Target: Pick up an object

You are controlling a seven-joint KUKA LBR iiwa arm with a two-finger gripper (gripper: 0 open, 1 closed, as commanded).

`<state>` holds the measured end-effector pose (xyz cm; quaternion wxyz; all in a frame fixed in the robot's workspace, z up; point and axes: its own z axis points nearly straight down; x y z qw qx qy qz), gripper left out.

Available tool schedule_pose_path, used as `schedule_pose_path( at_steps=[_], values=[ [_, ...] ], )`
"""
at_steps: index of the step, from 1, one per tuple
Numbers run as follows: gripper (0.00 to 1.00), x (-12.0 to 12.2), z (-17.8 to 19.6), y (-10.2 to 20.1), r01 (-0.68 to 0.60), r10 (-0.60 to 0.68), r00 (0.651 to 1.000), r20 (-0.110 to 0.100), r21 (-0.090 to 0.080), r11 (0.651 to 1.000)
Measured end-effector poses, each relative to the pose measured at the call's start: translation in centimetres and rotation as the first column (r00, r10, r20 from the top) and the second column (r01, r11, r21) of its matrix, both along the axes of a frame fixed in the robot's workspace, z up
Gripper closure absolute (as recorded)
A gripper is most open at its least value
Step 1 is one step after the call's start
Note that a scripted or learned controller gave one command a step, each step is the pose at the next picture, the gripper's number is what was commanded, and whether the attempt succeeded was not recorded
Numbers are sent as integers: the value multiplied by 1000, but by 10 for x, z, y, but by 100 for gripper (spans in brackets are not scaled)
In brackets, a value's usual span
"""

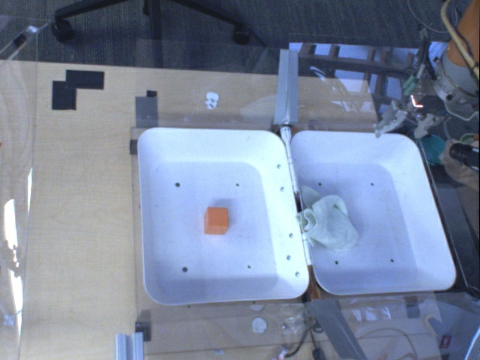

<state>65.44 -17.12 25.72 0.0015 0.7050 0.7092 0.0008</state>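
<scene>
That little orange cube (217, 220) looks stiff and light, so pinch its flat sides; can't tell the end effector's (393, 120) state.

A pale wooden bench (75, 223) carries two shallow white bins set side by side, the left bin (161, 276) and the right bin (420, 276), their inner rims touching along a metal divider strip (286, 96). Near the bench's far left corner lie two black patches (75, 88) forming a stepped shape, and a small white scrap (212, 100) sits by the far edge. Beyond the bench, on dark carpet, stand the legs of an office chair base (150, 6). Loose cables (427, 10) hang at the far right.
</scene>
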Motion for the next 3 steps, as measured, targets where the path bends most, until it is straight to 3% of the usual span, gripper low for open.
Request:
schedule_pose_path(
  at_steps=[1,2,3],
  values=[
    [0,15,-124,-22,190,-190,982,-2,1,982],
    [100,18,-110,-20,181,-181,984,6,-2,984],
    [100,16,-33,-12,129,-129,992,4,0,992]
  ],
)
